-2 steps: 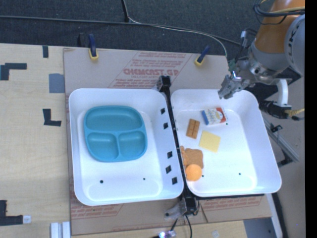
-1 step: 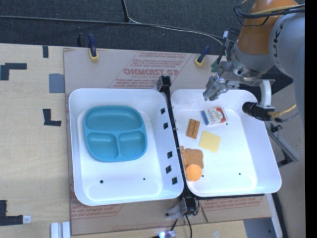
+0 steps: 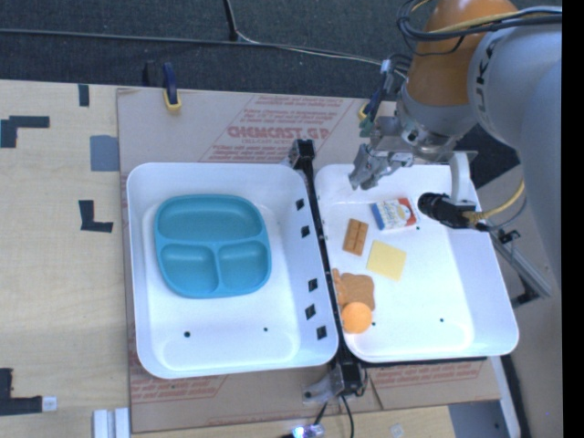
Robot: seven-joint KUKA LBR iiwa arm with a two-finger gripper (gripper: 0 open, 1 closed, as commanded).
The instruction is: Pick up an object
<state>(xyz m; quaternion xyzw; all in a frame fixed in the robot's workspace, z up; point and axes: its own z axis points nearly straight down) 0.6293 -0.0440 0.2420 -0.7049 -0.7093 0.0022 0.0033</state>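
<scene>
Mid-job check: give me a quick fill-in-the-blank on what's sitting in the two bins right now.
1. The blue divided plate lies in the ____ bin.
2. The orange ball rests in the right bin near its ____ wall.
3. The yellow square lies just ____ of the brown wafer.
4. The gripper hovers over the ____ bin.

Missing words: left; left; right; right

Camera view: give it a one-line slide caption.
KUKA gripper hovers above the right bin of small food items; blue divided plate sits in the left bin.
</scene>
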